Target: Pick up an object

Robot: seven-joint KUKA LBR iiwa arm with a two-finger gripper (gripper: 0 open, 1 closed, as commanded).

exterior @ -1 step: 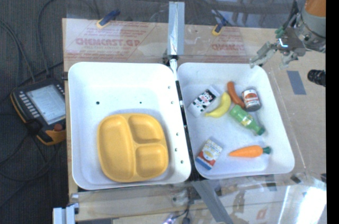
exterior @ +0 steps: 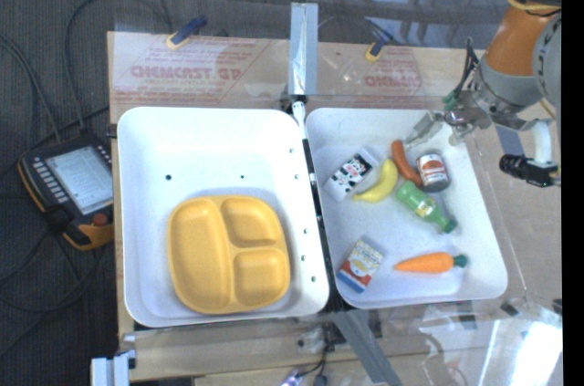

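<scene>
Camera view gives you the arm (exterior: 525, 37) coming in from the right, with the gripper (exterior: 436, 125) above the upper right corner of the right bin (exterior: 484, 229). You see its two fingers (exterior: 421, 128) spread apart like an open V, and nothing is between them.

Just below the jaws, toward the middle of the bin, lies a small can (exterior: 432, 172) with a dark lid, and touching its left side a red sausage (exterior: 405, 163), whose long axis runs from upper left to lower right. Left of this you find a banana (exterior: 380, 183), curved, with its upper tip pointing toward the jaws. Farther left stands a small black-and-white carton (exterior: 351, 174).

Below the can a green bottle (exterior: 423, 206) lies on its side, long axis slanted, its cap end pointing down and to the right. Well below the jaws an orange carrot (exterior: 427, 264) lies almost level, its green end to the right and its tip to the left. Left of the carrot is a small box (exterior: 361, 265).

Far to the left of the jaws, the left bin (exterior: 146, 138) holds a yellow divided tray (exterior: 228, 252).
</scene>
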